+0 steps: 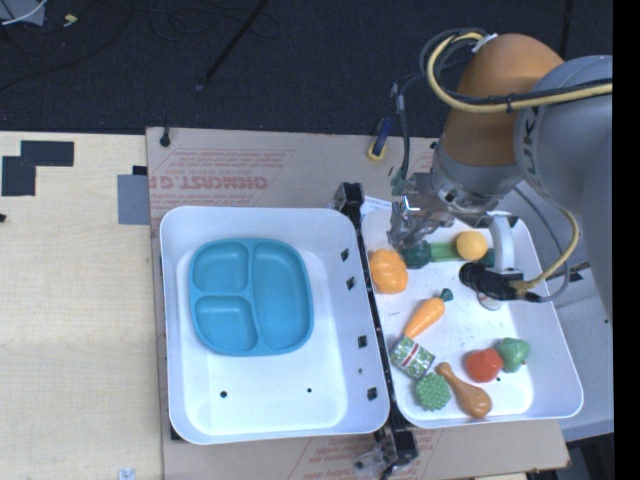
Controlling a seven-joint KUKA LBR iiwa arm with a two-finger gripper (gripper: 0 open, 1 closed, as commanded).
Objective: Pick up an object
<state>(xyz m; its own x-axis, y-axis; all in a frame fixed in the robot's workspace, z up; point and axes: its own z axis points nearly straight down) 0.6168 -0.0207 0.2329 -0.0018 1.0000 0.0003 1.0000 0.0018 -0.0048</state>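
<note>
My end effector (408,230) hangs low in the right bin (560,368); I cannot tell its state. Beside it lies a green toy (430,252), an orange toy (388,271) just beyond. Further from it lies a carrot (425,316).

Red printed lettering is showing on the brown cardboard sheet (250,168) lying under the two bins, along the strip just beyond the far rim of the left bin (180,368). The letters are running upside down and mirrored from this camera, and they are too soft to read with any confidence. More red print is peeking out on the same cardboard at the near edge, below the bins, and it is too small to make out. The small green and white packet (411,357) in the right bin (560,368) is carrying a red-marked label, and no words on it are legible.
</note>
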